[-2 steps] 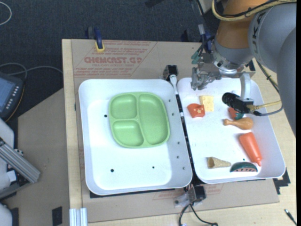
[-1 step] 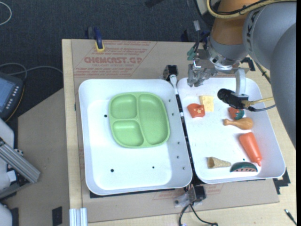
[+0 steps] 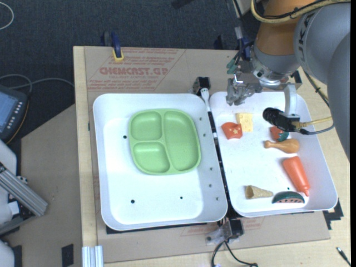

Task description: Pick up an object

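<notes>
In the right bin (image 3: 320, 171) lie a yellow cheese block (image 3: 245, 122), a red piece (image 3: 232, 130), a brown drumstick (image 3: 282, 144), a small red bit (image 3: 276, 132), an orange carrot (image 3: 296, 173), a tan wedge (image 3: 257, 192) and a watermelon slice (image 3: 289, 198). My gripper (image 3: 238, 96) hangs over the bin's far left corner, just above and behind the cheese block. Nothing shows between its fingers.
The left bin (image 3: 105, 166) holds a green three-compartment plate (image 3: 164, 141). The arm comes in from the upper right, over the right bin's far edge. A brown board lies under both bins, with a yellow-blue clamp (image 3: 117, 48) at its far edge.
</notes>
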Controlling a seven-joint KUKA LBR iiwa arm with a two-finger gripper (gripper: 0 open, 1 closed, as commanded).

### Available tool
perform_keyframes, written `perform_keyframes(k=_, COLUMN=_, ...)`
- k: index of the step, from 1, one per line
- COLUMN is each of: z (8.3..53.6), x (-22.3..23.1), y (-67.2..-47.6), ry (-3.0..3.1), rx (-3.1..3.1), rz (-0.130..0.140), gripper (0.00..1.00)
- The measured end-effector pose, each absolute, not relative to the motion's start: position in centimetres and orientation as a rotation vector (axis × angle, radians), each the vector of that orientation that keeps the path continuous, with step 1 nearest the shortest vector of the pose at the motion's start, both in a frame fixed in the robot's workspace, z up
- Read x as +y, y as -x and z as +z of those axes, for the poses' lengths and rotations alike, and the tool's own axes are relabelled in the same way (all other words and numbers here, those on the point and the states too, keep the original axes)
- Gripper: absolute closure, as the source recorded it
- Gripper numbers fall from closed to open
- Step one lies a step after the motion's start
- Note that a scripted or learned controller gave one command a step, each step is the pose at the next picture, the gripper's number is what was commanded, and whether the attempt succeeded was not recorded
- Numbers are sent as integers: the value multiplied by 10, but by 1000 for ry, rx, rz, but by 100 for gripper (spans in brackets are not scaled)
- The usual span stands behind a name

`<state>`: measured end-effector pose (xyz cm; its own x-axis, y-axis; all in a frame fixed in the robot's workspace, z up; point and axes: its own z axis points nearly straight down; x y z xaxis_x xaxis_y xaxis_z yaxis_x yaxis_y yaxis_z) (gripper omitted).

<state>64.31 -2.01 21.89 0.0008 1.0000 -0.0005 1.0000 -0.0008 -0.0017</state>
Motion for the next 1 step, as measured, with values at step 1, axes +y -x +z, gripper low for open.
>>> perform_keyframes(k=1, z=229, x=-16, y=-634, ry=2220, rx=-2221, rz=2, gripper=100)
